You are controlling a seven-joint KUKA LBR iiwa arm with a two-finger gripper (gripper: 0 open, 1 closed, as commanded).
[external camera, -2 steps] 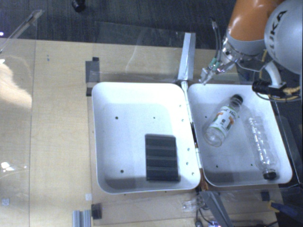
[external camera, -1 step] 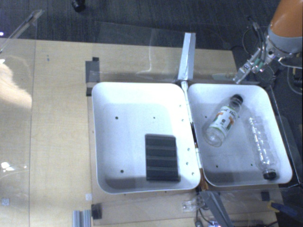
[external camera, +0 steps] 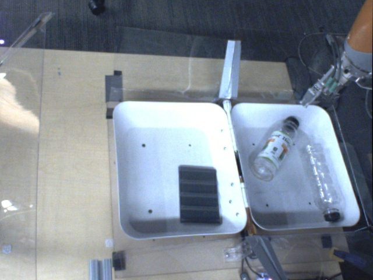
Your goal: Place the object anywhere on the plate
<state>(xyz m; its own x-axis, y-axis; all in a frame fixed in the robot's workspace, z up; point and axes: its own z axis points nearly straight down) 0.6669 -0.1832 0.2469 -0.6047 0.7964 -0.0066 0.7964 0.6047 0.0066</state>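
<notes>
Two bottles lie on their sides in the right bin (external camera: 291,198): a small labelled bottle (external camera: 274,149) with a black cap, and, just beside it, a clear plastic bottle (external camera: 322,179). Either may be the task's object. Both look light, thin-walled, smooth and apt to roll, so a hold across the mid-body, square to the long axis, seems soundest. The black ribbed plate (external camera: 199,194) rests in the left bin (external camera: 151,162). The gripper (external camera: 317,89) hangs beyond the right bin's far corner; its state cannot be told.
</notes>
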